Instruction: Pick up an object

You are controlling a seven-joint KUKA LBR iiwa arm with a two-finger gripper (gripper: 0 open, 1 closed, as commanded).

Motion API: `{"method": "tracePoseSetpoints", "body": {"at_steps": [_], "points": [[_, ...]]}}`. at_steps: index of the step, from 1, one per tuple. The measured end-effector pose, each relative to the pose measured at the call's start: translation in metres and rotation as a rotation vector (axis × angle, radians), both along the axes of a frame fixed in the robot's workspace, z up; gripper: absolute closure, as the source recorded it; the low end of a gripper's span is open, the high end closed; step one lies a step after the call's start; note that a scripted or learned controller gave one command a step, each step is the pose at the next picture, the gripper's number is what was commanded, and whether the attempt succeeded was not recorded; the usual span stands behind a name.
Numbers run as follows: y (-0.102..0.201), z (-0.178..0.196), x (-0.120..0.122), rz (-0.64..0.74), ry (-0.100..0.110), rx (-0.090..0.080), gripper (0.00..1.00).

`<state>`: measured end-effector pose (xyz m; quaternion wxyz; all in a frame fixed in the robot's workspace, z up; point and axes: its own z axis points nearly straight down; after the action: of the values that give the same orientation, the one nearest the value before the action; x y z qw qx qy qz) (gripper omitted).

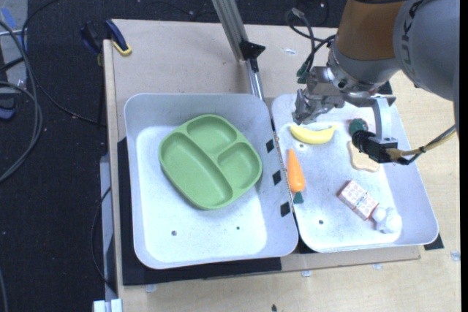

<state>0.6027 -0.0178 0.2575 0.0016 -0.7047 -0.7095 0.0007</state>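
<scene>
In the right bin (329, 226) lie a yellow banana (313, 134), an orange carrot (295, 170), a red and white box (356, 199), a small white object (388, 219) and a tan piece (364, 158) with a dark green thing (358, 128) beside it. My gripper (305, 111) hangs at the bin's far left part, just above and behind the banana. Nothing shows held in it.
The left bin (190, 230) holds a green divided plate (210, 161). A slanted metal pole (223, 0) rises behind the bins. Black clips (279, 175) sit along the seam between the bins. Cables and a camera mount (384, 146) hang near the gripper.
</scene>
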Motion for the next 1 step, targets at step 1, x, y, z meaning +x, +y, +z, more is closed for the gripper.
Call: {"method": "tracePoseSetpoints", "body": {"at_steps": [1], "points": [[0.0352,-0.01,-0.0298,-0.003,-0.001,-0.001,1.0]]}}
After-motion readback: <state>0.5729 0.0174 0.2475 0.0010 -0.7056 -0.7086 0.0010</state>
